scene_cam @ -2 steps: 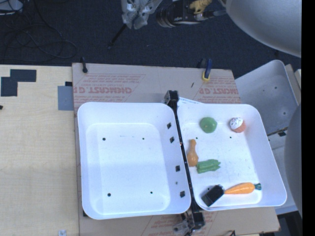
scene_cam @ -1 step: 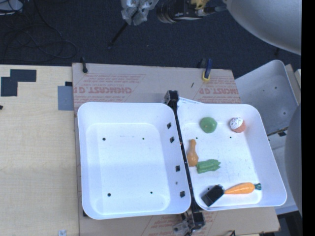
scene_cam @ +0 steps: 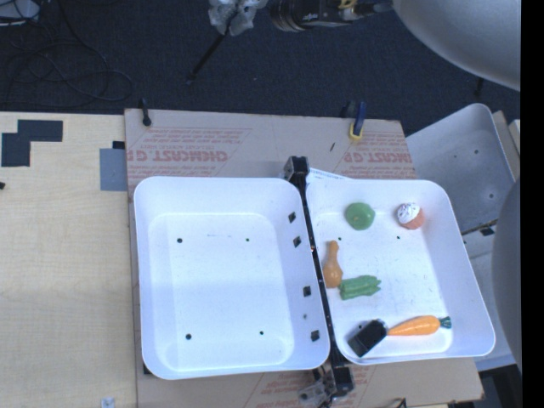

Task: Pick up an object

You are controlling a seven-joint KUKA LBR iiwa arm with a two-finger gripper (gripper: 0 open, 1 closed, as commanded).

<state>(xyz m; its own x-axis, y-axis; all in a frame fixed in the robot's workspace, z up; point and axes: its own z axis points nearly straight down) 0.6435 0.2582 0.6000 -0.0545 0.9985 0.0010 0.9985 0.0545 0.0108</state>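
Waiting in the right bin, carrot and green pepper lie untouched (nothing lifted yet); tool state: cannot tell.

Inside the white right-hand bin lay a green ball, a white-and-orange egg, an orange-brown gourd, a green pepper, an orange carrot with a green tip and a black block.

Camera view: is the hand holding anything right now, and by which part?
Cannot be told. The grey arm crosses the top right corner, well above the bins. All five objects lie loose in the right bin, including the carrot and the black block.
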